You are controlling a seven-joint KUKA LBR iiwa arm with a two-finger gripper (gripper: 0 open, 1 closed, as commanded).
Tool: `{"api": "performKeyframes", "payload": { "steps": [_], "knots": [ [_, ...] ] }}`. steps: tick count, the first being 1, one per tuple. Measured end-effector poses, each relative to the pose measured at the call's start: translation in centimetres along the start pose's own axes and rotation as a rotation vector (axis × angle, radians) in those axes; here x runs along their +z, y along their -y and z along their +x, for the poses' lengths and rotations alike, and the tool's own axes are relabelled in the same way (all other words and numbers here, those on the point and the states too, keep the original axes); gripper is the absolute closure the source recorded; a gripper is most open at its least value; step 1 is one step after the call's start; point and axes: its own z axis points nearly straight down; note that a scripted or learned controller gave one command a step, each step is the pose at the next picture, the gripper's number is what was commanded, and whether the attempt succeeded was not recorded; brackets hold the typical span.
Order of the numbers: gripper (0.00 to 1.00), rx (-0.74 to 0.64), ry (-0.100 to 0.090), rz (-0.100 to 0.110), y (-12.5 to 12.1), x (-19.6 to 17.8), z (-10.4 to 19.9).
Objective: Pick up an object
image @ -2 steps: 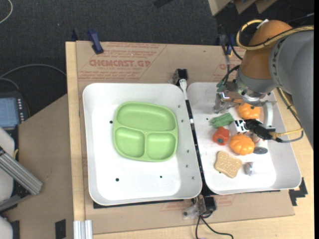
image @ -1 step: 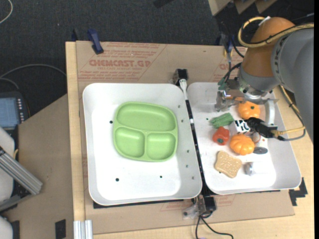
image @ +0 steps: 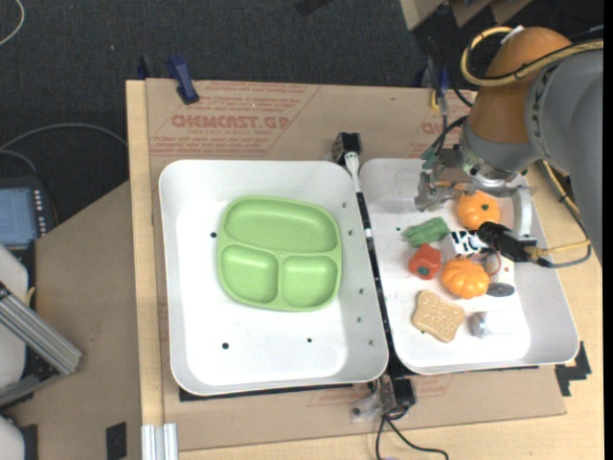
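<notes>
Seen over the far part of the right shallow white bin (image: 551, 338): the grey arm with the orange band (image: 517, 75), reaching in from the right, its two-finger gripper (image: 476, 197) down among the objects. State of the jaws: cannot tell, too much hidden by the wrist and the cables.

Directly under the gripper, touching or almost touching it: a small round orange pumpkin-shaped toy (image: 477, 209). Probably the nearest candidate for the pick, lying just on the near side of the wrist, round, so without any real long axis. Not possible to say that anything is held.

A little nearer and to the left of the gripper: a flat green leaf-like piece (image: 426, 230), long axis running left to right with a slight tilt. Near it, a small red pepper-like toy (image: 424, 260). To the right of that one, a second orange pumpkin-shaped toy (image: 465, 278). Nearer still, a tan slice of toy bread (image: 439, 315), lying flat. Between the two pumpkins, a black and white object (image: 467, 241), kind unclear. Also two small grey bits close to the second pumpkin, too small to name.

Count: two white bins, two orange pumpkins, one green piece, one red piece, one bread slice, one black and white object.

In the left shallow white bin (image: 192, 333): one light green plastic plate with three compartments (image: 280, 253), well apart from the gripper.
</notes>
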Motion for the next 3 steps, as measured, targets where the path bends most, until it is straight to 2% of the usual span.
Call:
{"api": "performKeyframes", "payload": {
  "steps": [3],
  "knots": [
    [1.0, -0.001, 0.002, -0.009, -0.2, -3.1, 0.0]
  ]
}}
